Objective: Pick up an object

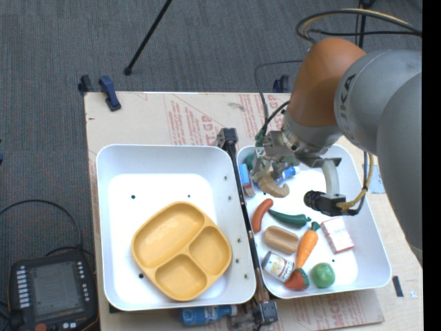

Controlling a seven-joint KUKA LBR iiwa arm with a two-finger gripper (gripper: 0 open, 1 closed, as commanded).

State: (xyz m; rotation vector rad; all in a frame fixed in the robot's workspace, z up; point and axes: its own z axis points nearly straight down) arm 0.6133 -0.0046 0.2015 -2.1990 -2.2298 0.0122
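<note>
The gripper hangs low over the rear left corner of the right white plastic bin, just above a tan rounded toy piece — whether it grips that piece cannot be told. Toward the front lie a red sausage, a dark green pepper, an orange carrot and a green ball. The left white bin holds a yellow three-compartment plate.

Toy foods, among them a carrot, hot dog and pepper, crowd the right bin.

Gripper over toy-filled right bin
</note>
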